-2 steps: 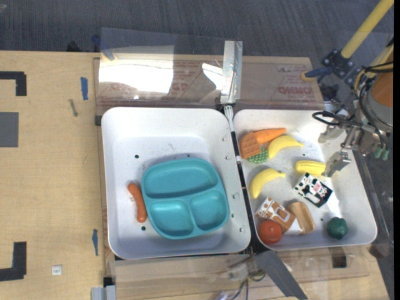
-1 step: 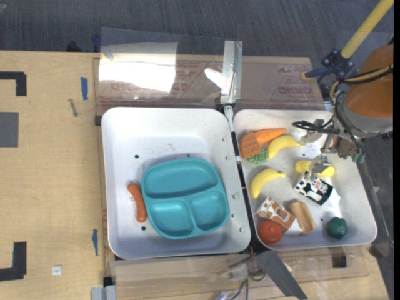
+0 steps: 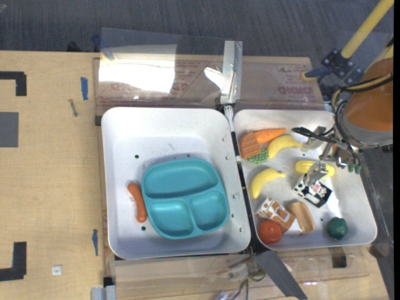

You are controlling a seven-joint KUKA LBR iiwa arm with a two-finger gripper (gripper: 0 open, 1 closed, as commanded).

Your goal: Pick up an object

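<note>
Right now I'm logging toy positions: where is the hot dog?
The hot dog lies in the left bin, against the left edge of the teal divided tray.

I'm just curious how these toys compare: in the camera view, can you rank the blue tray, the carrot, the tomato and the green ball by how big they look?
1. Blue tray, by far the largest.
2. Carrot.
3. Tomato and green ball look about alike; I wouldn't rank them.

I see a teal tray and an orange sausage in the white left bin; the right bin holds yellow bananas, a red tomato, a dark green ball.
</note>
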